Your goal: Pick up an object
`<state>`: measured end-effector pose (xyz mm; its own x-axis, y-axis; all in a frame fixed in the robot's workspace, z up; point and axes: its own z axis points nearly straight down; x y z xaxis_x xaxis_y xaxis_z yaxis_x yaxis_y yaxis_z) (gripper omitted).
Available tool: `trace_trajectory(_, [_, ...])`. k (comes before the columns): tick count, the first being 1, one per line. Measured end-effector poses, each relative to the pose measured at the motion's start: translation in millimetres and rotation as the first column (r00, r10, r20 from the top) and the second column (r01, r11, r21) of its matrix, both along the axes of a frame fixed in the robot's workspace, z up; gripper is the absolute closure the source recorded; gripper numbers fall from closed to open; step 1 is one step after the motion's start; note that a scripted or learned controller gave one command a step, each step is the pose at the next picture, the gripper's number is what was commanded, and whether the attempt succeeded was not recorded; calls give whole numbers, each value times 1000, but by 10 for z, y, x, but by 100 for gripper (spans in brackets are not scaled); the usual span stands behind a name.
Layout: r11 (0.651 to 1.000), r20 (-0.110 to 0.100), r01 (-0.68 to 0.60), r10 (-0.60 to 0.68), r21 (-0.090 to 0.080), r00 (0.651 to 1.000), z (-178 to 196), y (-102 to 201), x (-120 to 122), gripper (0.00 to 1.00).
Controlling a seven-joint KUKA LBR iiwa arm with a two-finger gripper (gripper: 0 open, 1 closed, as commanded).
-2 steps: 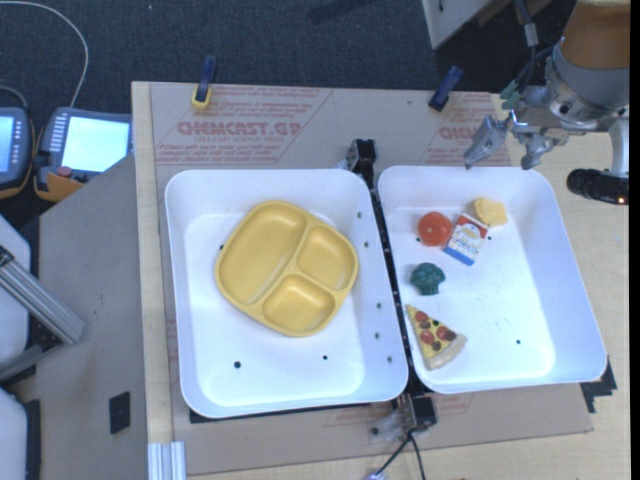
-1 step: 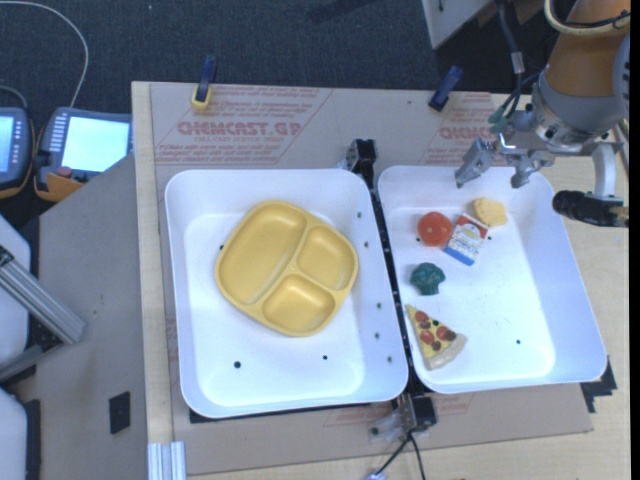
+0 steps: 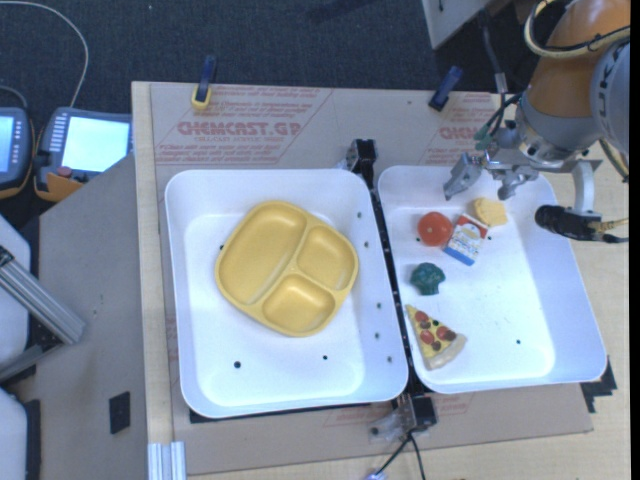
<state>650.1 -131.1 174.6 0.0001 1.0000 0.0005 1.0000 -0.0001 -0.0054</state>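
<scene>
Likely target = small yellow toy piece [image 3: 489,211] at approx 12 o'clock of the right bin [image 3: 540,358], touching the red-white carton [image 3: 466,240] on its 7 o'clock side. Looks light, stiff plastic, bit slick; best pinched across short sides. Gripper [image 3: 487,175] hovers just off its 12 o'clock, fingers spread apart, nothing between them, no contact w/ anything. Red tomato [image 3: 434,228] sits near, 9 o'clock of carton.

Right bin's [image 3: 560,298] near-right floor lies open; toys [image 3: 455,236] crowd its left.
</scene>
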Motion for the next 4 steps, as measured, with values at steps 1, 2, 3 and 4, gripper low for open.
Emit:
trace_trajectory(1, [1000, -3, 0, 0, 1, 1000, -614, 10, -86, 0])
trace_trajectory(2, [1000, 7, 0, 0, -1, 1000, -460, 7, -59, 100])
trace_trajectory(3, [1000, 13, 1, -1, -3, 1000, 126, -40, -126, 100])
trace_trajectory(4, [1000, 12, -1, 1, -2, 1000, 546, -42, -112, 100])
